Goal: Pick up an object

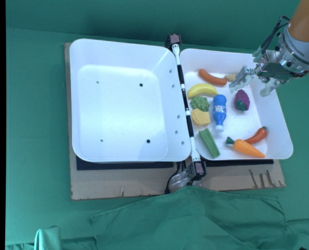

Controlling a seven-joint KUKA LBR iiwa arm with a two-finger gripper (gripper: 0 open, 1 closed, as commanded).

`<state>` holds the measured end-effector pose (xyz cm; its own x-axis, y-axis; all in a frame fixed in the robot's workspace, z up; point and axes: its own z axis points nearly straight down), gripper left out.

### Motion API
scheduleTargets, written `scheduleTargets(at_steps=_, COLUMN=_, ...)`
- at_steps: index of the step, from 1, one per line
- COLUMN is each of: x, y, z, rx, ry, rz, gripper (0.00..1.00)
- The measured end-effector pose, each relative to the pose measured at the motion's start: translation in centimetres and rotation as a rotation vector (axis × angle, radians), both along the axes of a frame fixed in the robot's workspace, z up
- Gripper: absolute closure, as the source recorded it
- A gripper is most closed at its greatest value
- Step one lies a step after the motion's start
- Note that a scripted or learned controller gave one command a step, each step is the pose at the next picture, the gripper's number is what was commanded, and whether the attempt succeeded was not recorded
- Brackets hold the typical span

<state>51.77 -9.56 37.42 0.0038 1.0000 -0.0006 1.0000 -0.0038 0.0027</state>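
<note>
Purple toy grape (241,100) lay just below the tool (257,82), which hovered with fingers spread and nothing between them, over the right bin (279,120).

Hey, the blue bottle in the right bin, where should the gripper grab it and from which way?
Grip the blue bottle across its wide middle, coming straight down from above. It lies flat, its long axis running up-down in the view, with small gaps toward the yellow corn piece and purple fruit, so probably close left-right.
</note>
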Motion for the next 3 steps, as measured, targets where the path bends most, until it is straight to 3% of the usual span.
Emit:
scheduleTargets(at_steps=1, x=0.0, y=0.0, z=0.0, rx=0.000, ry=0.000, rz=0.000, gripper=0.00)
scheduleTargets(at_steps=3, x=0.2, y=-0.3, z=-8.1, rx=0.000, ry=0.004, rz=-0.001, gripper=0.00)
